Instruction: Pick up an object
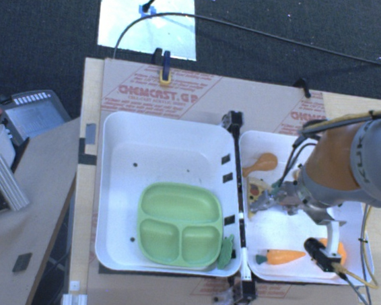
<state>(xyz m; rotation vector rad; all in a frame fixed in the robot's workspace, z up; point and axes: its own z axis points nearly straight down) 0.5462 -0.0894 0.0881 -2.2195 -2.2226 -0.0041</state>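
My gripper [264,202] hangs low over the left half of the right bin [281,142], with the grey arm and its orange band [335,160] reaching in from the right. Just above its tip lies a small yellowish toy with dark spots [257,187]; whether the gripper touches it is unclear. A tan drumstick-shaped toy [262,163] rests further back. A toy carrot [281,257] lies along the bin's front wall. Another orange piece [340,251] peeks out beside a black part of the arm at the front right.
The left bin [172,134] holds a green divided plate [179,223], and a small green piece [226,251] lies by its front right corner. A black divider strip [235,187] runs between the bins. Cables trail at the right bin's front right corner [359,285].
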